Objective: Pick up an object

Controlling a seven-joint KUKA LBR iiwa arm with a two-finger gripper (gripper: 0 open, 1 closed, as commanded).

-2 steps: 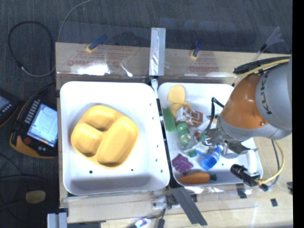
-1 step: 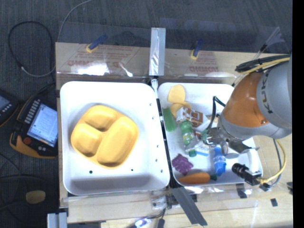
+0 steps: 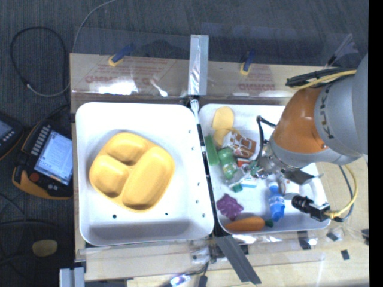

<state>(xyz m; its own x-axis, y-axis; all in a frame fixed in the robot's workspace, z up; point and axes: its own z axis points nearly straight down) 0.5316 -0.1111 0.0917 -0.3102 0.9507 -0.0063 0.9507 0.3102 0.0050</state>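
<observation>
The arm [image 3: 326,121], grey with its orange band, rises nearest the lens and reaches in from 3 o'clock over the right bin [image 3: 317,220]. Its jaws [image 3: 258,167] come down among the clutter near the middle of that bin; I cannot tell how they stand, nor whether anything is held between them.

Several small things lie in the right bin. A carrot [image 3: 244,224] rests along the near wall at 6 o'clock, its long axis running from 9 to 3 o'clock, the green stub at the 3 o'clock end. Just beside it toward 10 o'clock sits a purple lump [image 3: 229,206]. A blue bottle [image 3: 276,201] lies with its long axis nearly 12 to 6 o'clock, its cap toward 12. A green bottle [image 3: 226,162] lies just at 9 o'clock of the jaws, and a slim green stick [image 3: 212,150] runs 12 to 6 o'clock along the bin's wall beside it. A yellow piece [image 3: 223,119] lies at the far end, toward 12 o'clock, with a red and white packet [image 3: 243,144] close by.

The left bin [image 3: 90,226] holds a big yellow lumpy thing [image 3: 131,170], well apart from the jaws, at 9 o'clock. Both bins rest on the bench [image 3: 137,70].
</observation>
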